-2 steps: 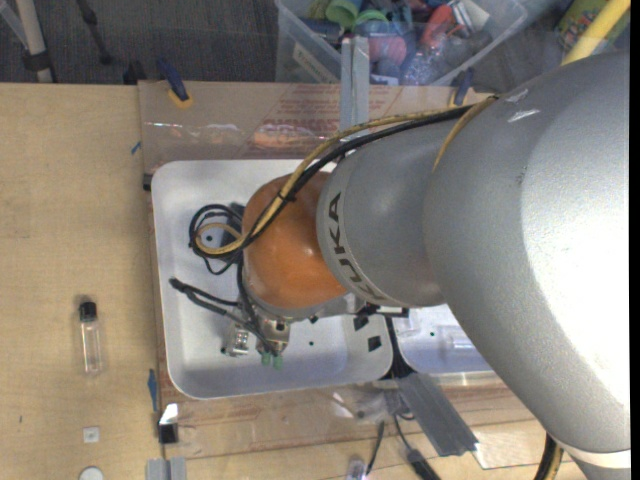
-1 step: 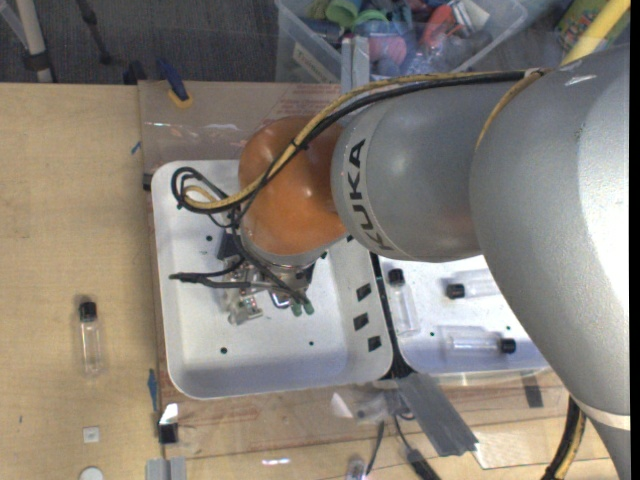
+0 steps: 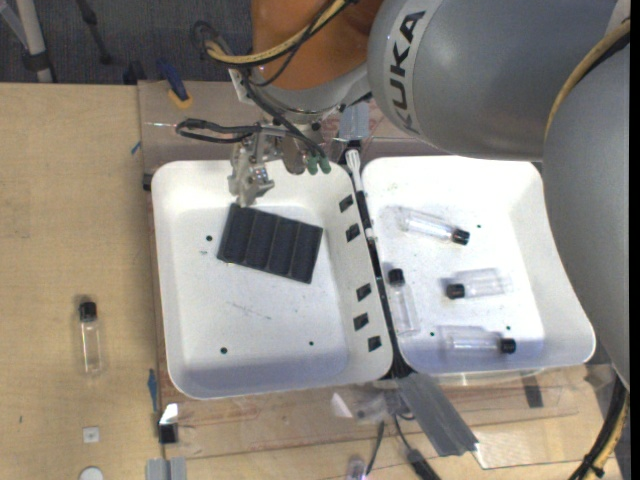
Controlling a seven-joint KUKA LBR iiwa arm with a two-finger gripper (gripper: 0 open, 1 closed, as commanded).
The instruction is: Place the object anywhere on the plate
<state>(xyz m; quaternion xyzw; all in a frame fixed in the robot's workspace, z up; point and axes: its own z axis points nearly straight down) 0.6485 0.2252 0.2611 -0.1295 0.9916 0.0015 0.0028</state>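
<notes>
1. Four clear vials with black caps lie in the right bin (image 3: 520, 193). None touches another.
2. The top vial (image 3: 432, 226) lies at a slant, cap toward the lower right.
3. The middle vial (image 3: 474, 285) lies nearly level, cap at its left end.
4. The bottom vial (image 3: 478, 343) lies near the bin's front edge, cap at its right end.
5. The fourth vial (image 3: 399, 300) lies lengthwise just beside the bin's left wall, cap at its far end.
6. A fifth vial (image 3: 90, 336) lies on the bench (image 3: 60, 198), well apart from both bins, left of the left bin (image 3: 190, 358), cap at its far end.
7. The plate (image 3: 271, 244) is a dark ribbed rectangle lying flat in the far half of the left bin, turned a little clockwise. Nothing lies on it.
8. The gripper (image 3: 250, 180) hangs at the plate's far left corner, pointing down. Whether it is open or closed, or carries anything, I cannot tell.
9. Black cables (image 3: 215, 128) loop off the wrist above it, toward the left.
10. The orange band (image 3: 300, 28) sits above the wrist at the top of the view, with the grey arm (image 3: 480, 58) filling the upper right and covering the right bin's far edge.
11. Small black tabs (image 3: 362, 291) run in a row along the left bin's right wall, where the two bins meet.
</notes>
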